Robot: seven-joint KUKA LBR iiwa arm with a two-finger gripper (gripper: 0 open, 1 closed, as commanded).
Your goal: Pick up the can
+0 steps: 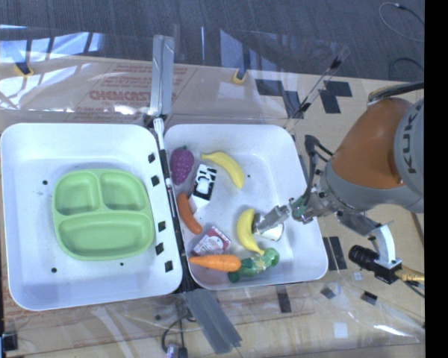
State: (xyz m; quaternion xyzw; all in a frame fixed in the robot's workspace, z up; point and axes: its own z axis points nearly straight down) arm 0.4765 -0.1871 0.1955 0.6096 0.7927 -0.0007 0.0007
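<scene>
Dark carpet lies beyond the table, which carries two white bins under clear sheeting. Left bin holds a green tray; right bin holds the clutter: two bananas, a purple fruit, a hot dog, a carrot, a green vegetable, a red packet, and the can, black and white, lying just left of the upper banana. The arm's jaws sit low beside the lower banana, near a small pale thing; I cannot tell how far open they are or whether they hold anything. The approach seems unfinished: the next move calls for travelling up-left across the bin to centre over the can.
</scene>
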